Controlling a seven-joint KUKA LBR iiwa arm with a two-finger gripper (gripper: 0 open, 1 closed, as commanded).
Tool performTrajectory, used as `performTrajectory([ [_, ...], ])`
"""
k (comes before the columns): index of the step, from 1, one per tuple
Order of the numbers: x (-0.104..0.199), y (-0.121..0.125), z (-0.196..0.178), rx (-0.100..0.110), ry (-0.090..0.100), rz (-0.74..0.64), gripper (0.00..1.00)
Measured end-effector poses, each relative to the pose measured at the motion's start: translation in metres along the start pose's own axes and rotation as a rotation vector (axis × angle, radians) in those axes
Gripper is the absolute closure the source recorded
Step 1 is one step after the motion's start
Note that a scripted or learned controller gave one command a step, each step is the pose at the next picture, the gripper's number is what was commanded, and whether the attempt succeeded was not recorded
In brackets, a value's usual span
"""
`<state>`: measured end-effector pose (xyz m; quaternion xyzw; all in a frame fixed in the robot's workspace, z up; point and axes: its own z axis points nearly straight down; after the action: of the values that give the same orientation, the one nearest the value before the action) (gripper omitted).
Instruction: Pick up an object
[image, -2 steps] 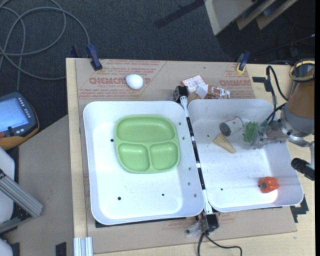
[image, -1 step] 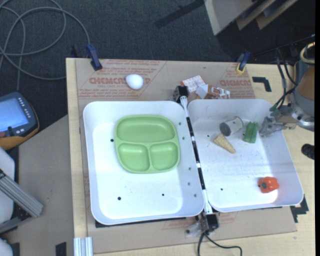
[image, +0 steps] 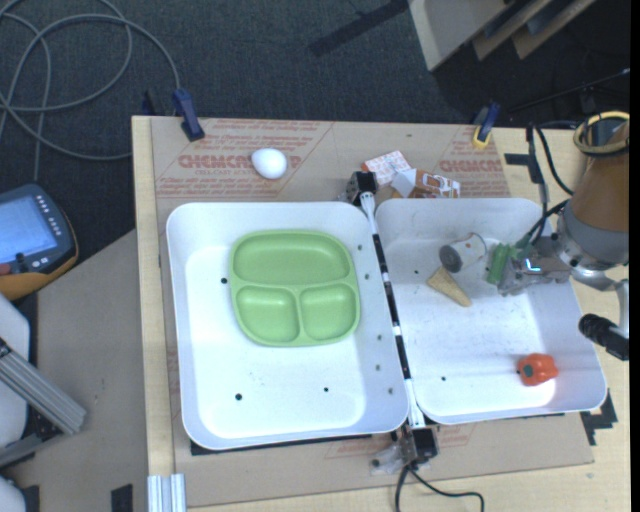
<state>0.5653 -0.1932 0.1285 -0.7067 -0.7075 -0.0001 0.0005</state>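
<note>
While the end effector sits low in the right bin, its opening indiscernible, the green object at its 9 o'clock appears ungrasped, so lifting remains.

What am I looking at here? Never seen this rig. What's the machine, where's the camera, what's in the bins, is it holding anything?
One fixed camera looks down at a slant on a bench with two white bins. The grey and orange robot arm reaches in from the right; its gripper is low in the right bin, by a green object. I can't tell if it grips it. That bin also holds a grey cup on its side, a tan wedge and an orange-red toy. The left bin holds a green divided plate. A white egg-like ball lies behind on the bench.
</note>
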Motion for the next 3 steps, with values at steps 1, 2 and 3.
performTrajectory([
  [1, -0.031, 0.032, -0.006, -0.002, -0.003, 0.0, 1.0],
  [2, 0.004, -0.028, 0.044, 0.001, 0.0, 0.001, 1.0],
  [3, -0.003, 0.008, -0.036, -0.003, -0.002, 0.0, 1.0],
])
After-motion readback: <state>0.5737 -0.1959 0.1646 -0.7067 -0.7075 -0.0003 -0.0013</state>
